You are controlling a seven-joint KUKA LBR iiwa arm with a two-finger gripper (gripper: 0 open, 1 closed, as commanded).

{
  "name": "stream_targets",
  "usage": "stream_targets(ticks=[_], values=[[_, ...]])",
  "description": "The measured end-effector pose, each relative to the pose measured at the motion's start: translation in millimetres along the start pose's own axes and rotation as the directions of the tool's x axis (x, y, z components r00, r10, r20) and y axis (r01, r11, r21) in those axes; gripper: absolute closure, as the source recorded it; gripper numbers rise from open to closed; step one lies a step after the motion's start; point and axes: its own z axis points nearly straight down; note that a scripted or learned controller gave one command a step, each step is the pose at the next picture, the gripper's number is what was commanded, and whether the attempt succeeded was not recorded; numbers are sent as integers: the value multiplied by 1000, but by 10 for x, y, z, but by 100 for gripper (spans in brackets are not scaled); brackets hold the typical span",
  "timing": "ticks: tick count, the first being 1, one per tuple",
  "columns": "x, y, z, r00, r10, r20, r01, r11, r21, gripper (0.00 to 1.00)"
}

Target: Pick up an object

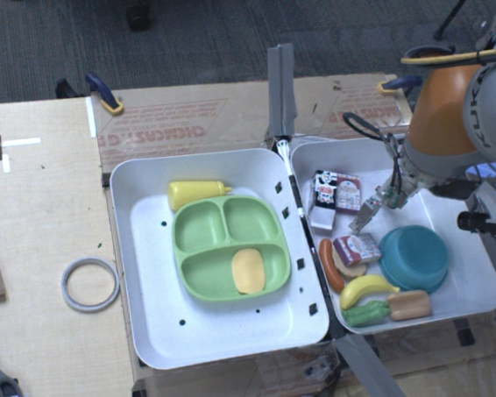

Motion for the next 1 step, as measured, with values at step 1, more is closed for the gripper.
stream_targets(ticks=[1], values=[[-556,232,-431,991,-135,4,135,991,-2,0]])
